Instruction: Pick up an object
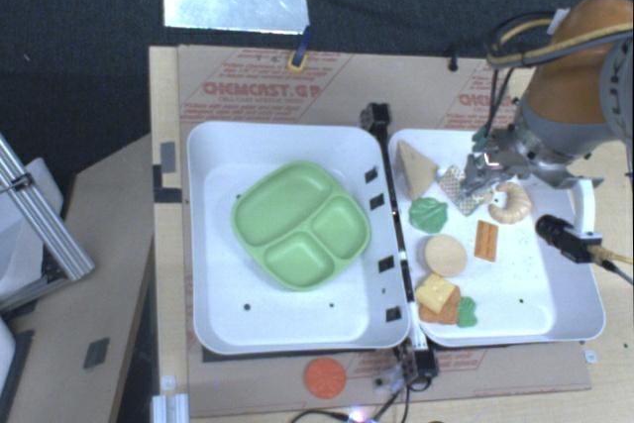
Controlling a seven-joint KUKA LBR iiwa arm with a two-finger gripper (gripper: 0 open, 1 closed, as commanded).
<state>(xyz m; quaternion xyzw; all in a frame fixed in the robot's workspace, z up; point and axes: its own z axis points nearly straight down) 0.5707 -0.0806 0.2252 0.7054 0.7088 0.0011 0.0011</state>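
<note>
Camera view, left bin (213, 243): a white shallow tub holding a green plate (300, 225) with three compartments; the plate sits near the middle, turned at an angle, and nothing lies in its compartments.

Camera view, right bin (570, 302): a white tub just beside the left one, holding a spread of toy food.

Right bin, far end: a pale wedge (416, 169) near the dividing wall, and a waffle-patterned piece (458, 188) just right of it.

Right bin, middle: a green leafy piece (428, 214), a round cream disc (446, 255) below it, an orange stick (485, 241) to the right, and a croissant (511, 204) above the stick.

Right bin, near end: a yellow chunk (435, 293) lying on an orange-brown piece (448, 312), with a small green piece (467, 312) touching them on the right.

Gripper (481, 171): low over the far end of the right bin, at the waffle-patterned piece, between the wedge and the croissant; how far open it is, and whether it has hold of anything, cannot be told.

Arm (575, 64): reaches in from the right, over the right bin's far corner.

Bench (258, 84): a cardboard sheet under both bins, with an orange disc (325, 376) lying on it in front of the left bin.
</note>
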